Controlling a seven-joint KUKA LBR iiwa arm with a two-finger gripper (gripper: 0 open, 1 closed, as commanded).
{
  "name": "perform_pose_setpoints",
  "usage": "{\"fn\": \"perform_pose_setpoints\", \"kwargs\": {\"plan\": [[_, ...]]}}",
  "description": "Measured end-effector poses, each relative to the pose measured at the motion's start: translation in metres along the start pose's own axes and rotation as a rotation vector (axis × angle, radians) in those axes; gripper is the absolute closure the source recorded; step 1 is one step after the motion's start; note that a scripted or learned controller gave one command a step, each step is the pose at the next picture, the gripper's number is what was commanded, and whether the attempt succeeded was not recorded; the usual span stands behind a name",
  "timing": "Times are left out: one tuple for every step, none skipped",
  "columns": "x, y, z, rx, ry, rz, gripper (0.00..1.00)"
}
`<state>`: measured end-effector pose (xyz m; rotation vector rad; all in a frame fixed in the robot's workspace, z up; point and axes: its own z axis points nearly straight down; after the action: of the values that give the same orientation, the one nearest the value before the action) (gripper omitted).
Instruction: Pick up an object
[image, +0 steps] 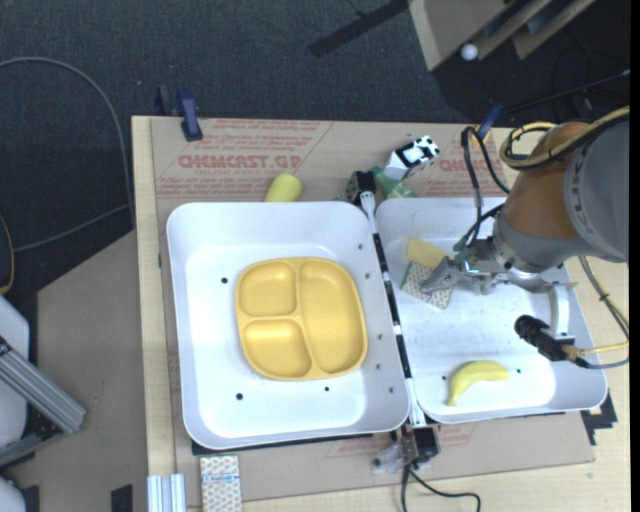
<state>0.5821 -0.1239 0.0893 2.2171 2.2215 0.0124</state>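
Two white bins on the surface. Left bin (200, 250) holds a yellow divided plate (300, 318) at its centre. Right of the plate, the right bin (500, 390) holds a yellow sponge (424, 252), the gripper (447, 275) low just beside it, and a banana (476, 378) below that.

Claw (447, 275) over sponge (424, 276) — banana (475, 378) near.

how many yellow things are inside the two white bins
3: a divided plate in the left bin, a banana and a pale yellow block in the right. The arm may hide more.
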Motion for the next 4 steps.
{"fn": "perform_pose_setpoints", "kwargs": {"plan": [[0.027,0.081,0.000,-0.003,-0.004,0.000,0.00],[-0.024,0.087,0.000,-0.004,-0.007,0.002,0.00],[-0.010,0.071,0.000,-0.002,-0.006,0.001,0.00],[-0.009,0.073,-0.011,-0.006,-0.005,0.000,1.00]]}}
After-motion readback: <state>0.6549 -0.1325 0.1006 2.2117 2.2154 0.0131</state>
